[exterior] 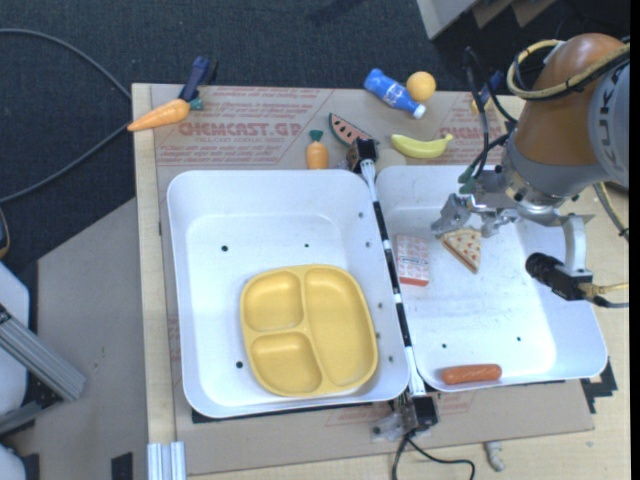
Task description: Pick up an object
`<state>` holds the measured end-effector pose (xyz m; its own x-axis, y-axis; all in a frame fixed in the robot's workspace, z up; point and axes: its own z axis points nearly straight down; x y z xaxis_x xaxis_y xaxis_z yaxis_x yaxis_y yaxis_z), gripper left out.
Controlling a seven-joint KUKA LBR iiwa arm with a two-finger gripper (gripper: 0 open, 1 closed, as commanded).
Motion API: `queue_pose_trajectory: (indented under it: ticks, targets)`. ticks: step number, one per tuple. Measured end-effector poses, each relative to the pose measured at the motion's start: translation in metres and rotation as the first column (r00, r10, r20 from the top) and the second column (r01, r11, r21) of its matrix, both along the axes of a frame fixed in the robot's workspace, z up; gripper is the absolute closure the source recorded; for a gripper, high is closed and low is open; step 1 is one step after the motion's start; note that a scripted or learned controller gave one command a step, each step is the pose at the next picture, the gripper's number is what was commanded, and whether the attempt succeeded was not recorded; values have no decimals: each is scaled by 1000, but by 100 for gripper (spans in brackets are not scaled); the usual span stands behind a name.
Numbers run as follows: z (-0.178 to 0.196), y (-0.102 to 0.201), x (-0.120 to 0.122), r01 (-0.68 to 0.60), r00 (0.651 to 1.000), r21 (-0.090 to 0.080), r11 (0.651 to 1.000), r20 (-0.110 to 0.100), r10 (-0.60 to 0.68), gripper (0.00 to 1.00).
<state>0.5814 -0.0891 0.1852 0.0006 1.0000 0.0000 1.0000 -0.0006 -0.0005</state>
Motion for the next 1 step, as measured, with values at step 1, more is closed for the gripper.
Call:
queue_pose_trajectory:
  ticks: [1]
  targets:
    - [26,66,1,-2,1000,1,1000,2,2,100]
